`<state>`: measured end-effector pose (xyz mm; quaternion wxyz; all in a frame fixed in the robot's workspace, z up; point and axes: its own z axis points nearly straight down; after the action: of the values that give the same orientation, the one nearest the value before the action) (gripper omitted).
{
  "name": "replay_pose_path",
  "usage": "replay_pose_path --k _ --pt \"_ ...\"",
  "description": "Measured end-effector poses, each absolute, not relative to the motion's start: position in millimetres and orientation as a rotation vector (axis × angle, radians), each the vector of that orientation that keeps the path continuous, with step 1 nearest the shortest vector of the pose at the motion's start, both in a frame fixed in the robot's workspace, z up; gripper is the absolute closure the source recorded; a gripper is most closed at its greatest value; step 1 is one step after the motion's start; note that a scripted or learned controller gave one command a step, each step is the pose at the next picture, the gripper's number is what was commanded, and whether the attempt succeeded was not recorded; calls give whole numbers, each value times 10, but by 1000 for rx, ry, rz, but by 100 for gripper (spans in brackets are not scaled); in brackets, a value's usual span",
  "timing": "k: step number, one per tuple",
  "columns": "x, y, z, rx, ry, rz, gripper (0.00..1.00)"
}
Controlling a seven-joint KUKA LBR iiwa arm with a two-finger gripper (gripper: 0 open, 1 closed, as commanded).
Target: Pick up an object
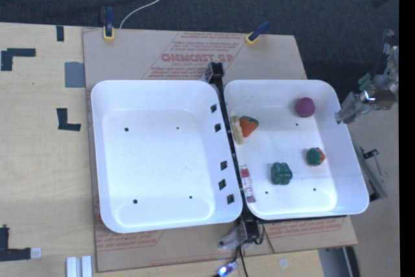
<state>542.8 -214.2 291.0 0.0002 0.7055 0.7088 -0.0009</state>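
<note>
Camera view: claw at right bin rim, grip state unclear.
Purple ball just beside; green pepper farther.

Left of my grey claw I see a magenta ball, an orange-and-cream piece, a dark green lump and a green-and-red ball, all in a white bin. The desk beyond is pale tan with black marks.

4 sm. objs, rt bin
</note>
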Motion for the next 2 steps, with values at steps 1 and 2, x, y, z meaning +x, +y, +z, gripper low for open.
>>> replay_pose_path --k 1,2 --pt "5432 -2135 3004 2215 2228 -3 100" --pt "5436 -2128 3098 2214 2230 -3 100"
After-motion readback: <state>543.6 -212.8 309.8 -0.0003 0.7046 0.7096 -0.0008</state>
